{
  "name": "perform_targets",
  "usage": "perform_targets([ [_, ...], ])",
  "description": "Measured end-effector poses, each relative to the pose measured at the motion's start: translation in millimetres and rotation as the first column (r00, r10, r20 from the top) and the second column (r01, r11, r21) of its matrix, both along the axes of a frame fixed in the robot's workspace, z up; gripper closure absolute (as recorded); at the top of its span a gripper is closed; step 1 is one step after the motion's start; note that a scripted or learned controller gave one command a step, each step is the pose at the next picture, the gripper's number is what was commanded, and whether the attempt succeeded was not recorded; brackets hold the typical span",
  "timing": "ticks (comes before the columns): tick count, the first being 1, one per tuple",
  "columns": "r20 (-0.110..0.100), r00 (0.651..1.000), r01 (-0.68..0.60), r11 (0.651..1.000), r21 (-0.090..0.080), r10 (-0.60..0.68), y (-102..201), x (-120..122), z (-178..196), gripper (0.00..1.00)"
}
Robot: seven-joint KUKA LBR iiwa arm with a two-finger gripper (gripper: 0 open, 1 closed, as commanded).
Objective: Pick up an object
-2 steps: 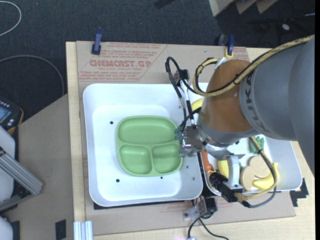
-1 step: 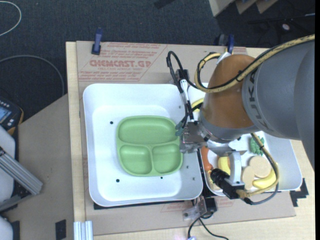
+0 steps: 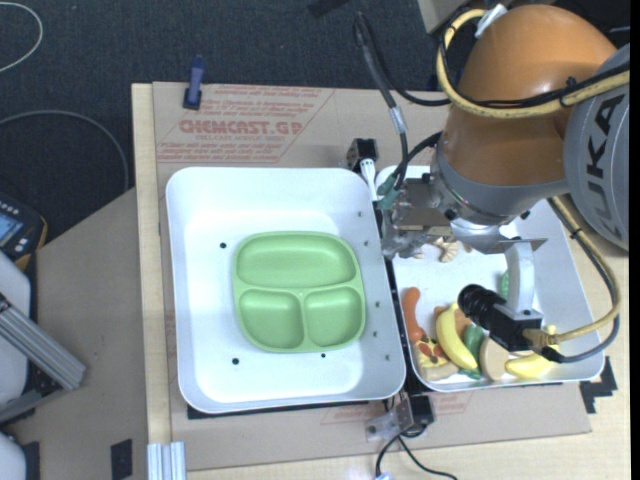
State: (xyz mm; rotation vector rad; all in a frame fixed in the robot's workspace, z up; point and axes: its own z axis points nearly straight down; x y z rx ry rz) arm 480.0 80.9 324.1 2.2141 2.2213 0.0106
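Note:
The right bin [image 3: 570,268] holds a heap of toy food in its front part: an orange carrot [image 3: 411,313], a yellow banana [image 3: 455,340], a second yellow piece [image 3: 527,366] and a small green piece [image 3: 505,285]. A small beige piece [image 3: 450,252] lies just under the arm. My gripper [image 3: 425,230] hangs low over the right bin's back left corner, next to the wall between the bins. The grey and orange wrist [image 3: 520,78] covers most of it. No object can be seen in the gripper.
A green divided plate [image 3: 298,290] lies in the middle of the left bin [image 3: 200,208]. A black cable fitting [image 3: 497,318] and a yellow hose cross the food heap. Cardboard [image 3: 240,118] lies under both bins, and clamps sit at the back and front edges.

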Motion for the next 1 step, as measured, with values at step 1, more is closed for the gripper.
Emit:
perform_targets([
  [1,0.004,1.0,-0.001,1.0,0.002,0.001,23.4,0.1,117.0,1.0],
])
